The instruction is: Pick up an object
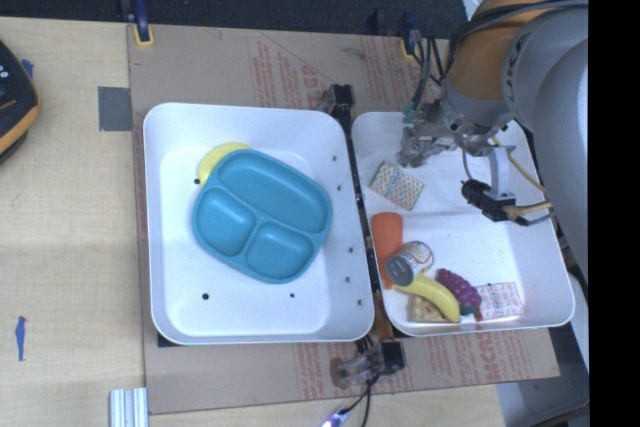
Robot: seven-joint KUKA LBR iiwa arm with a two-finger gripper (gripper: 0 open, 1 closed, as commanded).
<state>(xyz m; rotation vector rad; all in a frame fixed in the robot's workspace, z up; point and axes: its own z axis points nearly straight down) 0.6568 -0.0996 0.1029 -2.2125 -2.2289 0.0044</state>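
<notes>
over right bin (540,260) far corner: gripper (420,147), near patterned packet (396,184).

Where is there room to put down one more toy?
Left bin: bare white floor between the blue tray and the near wall. Right bin: bare patch right of the can. Crowded: its near edge, with the banana and grapes.

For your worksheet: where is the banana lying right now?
In the camera view, the banana lies in the right bin, near its front edge, beside the purple grapes and just below the small can.
</notes>
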